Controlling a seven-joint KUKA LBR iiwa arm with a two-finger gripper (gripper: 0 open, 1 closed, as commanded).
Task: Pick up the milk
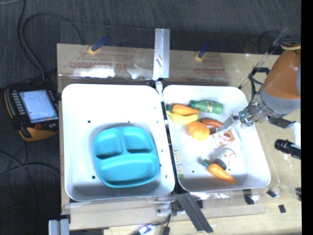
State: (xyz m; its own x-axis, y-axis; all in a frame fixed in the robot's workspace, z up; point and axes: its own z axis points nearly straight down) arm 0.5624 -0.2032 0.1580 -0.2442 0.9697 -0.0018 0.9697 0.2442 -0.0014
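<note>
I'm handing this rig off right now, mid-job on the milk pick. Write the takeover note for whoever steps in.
Gripper: low over the right bin, reaching in from its right side; whether it grips anything can't be made out.
Milk: the small white carton with red print, lying in the right bin just below the gripper tip.
Nearby: green bottle, orange fruit, carrot.
Left bin: holds the blue divided tray.
Done: arm is positioned by the milk.
Left: confirm a grasp, then lift the milk out.
</note>
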